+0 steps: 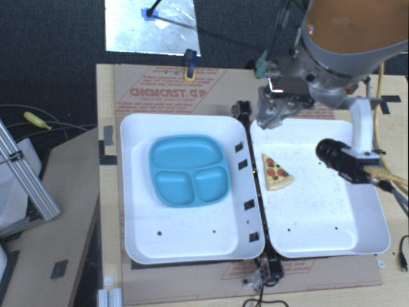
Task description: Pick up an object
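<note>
The pizza slice (277, 172) lies by the left edge of the right bin (319, 226), apart from the gripper (272, 115) over that bin's far left corner, open or closed I cannot tell; a blue plate (189, 170) sits in the left bin (192, 235).

There are 2 shallow white bins, 1 left bin (128, 190) and 1 right bin (319, 216). The left bin holds 1 blue plate (190, 170), which is divided into 3 compartments: 1 large and 2 small. The right bin holds 1 toy pizza slice (277, 172). That makes 2 loose things, 1 per bin. Beneath both bins lies 1 cardboard sheet (166, 91). 1 arm (348, 18) carries 1 end effector (271, 117).
</note>
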`<state>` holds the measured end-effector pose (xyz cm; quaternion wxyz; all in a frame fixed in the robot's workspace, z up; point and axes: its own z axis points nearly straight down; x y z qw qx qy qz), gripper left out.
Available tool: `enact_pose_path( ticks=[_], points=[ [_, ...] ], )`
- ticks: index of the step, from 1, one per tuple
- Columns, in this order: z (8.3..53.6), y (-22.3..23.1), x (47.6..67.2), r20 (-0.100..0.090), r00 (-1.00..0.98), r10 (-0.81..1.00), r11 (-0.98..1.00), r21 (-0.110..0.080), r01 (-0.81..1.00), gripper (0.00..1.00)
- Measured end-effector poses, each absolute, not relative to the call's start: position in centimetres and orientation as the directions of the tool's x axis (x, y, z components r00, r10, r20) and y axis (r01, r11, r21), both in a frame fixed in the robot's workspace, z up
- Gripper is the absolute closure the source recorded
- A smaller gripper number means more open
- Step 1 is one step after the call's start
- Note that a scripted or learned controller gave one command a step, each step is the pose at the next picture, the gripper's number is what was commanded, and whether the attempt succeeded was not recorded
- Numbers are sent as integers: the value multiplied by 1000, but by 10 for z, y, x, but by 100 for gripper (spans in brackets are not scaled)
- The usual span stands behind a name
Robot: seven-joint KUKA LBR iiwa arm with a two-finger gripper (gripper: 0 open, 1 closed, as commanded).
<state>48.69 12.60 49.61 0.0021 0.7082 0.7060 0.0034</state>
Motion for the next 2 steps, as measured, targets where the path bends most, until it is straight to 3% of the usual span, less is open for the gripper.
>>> enact_pose_path(
  ticks=[1, 2],
  points=[
    [460, 178, 486, 1, -8, 1000, 8, -1, 1000, 100],
    [540, 106, 487, 2, 6, 1000, -6, 11, 1000, 100]
  ],
)
